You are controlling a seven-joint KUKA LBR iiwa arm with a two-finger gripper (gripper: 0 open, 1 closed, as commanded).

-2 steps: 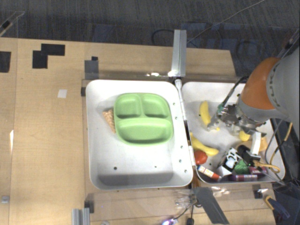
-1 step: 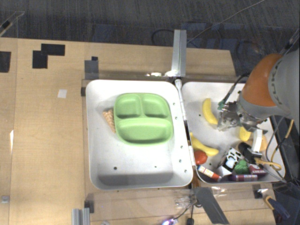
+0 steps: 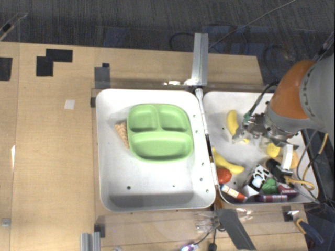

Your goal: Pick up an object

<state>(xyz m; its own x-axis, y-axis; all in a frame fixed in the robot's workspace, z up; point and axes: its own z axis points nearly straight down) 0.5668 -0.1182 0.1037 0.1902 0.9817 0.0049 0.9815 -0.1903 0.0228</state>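
End effector (image 3: 245,131) beside banana (image 3: 232,122)

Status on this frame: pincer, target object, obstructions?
Pincer low in right white bin, beside upright yellow banana; grip unclear. Nothing seen held. Second yellow banana and red round object nearby.

— What's sitting in the left bin (image 3: 107,156)?
— A green divided tray (image 3: 158,131) is lying there, covering a tan item (image 3: 122,134) at its left edge
— And the right bin (image 3: 215,106)?
— The hand (image 3: 246,131) is hovering beside an upright banana (image 3: 232,122); another banana (image 3: 228,163), a red thing (image 3: 224,175) and clutter are lying below
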